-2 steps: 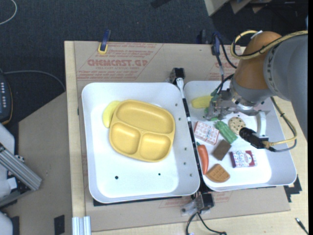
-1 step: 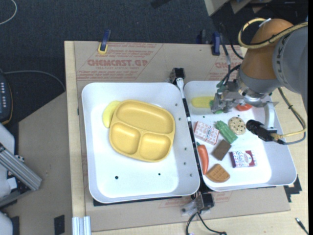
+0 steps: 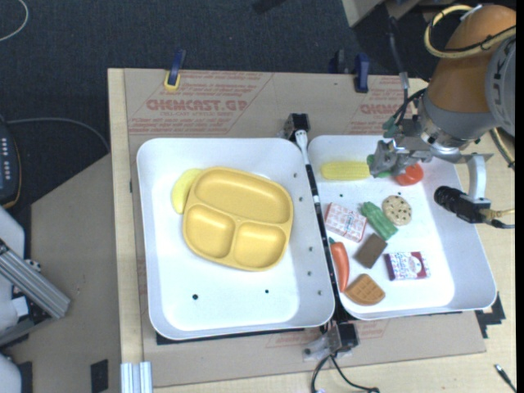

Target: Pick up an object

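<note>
Nearest the lens, at the front of the right bin (image 3: 483, 281): waffle-like brown piece (image 3: 365, 289), red chili pepper (image 3: 340, 264), red-and-white packet (image 3: 407, 265). Behind these, brown bar (image 3: 371, 250), green piece (image 3: 379, 219), pink-and-white packet (image 3: 345, 222), round cookie (image 3: 397, 210). Further back, yellow corn cob (image 3: 344, 169) lying crosswise near the bin's rear wall.

Left bin (image 3: 155, 219): yellow divided tray (image 3: 237, 218), set partly over a flat yellow item (image 3: 183, 188).

Gripper (image 3: 393, 160) low over the rear of the right bin, directly at a red-orange object (image 3: 412, 173), just right of the corn cob. Spread or pressed together: cannot tell, detail too small and dark. Contact with the red-orange object likewise not resolvable; object appears to rest on the bin floor, partly hidden under the gripper.

Progress, judged: approach done, tool positioned at a candidate. No grasp confirmed, nothing lifted. Left to do: close on the item, raise it clear of the bin. Corn cob close by, possible interference.
</note>
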You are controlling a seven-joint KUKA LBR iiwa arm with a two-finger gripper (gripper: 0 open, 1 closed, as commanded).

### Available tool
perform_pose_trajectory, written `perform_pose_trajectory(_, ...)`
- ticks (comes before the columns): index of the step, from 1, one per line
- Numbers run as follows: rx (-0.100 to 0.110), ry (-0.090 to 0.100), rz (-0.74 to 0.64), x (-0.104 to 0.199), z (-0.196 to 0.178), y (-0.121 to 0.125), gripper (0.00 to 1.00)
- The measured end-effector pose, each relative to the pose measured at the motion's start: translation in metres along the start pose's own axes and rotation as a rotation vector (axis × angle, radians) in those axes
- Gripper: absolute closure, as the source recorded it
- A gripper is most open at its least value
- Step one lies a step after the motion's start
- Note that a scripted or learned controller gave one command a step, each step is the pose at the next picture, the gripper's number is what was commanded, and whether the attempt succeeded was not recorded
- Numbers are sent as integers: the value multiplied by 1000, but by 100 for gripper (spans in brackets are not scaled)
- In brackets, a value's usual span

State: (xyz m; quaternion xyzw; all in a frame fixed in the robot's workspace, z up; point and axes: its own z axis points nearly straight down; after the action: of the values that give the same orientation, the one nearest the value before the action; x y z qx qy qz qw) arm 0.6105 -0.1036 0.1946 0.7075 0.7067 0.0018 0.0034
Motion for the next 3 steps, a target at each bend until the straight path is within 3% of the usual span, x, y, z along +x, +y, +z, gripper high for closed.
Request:
perform_pose_trajectory(1,1,1,-2,0,-33,2,100)
perform_pose_trajectory(2,10,5,-7,56,-22,-1,100)
perform_pose_trajectory(3,4,5,-8,114,-36,3,100)
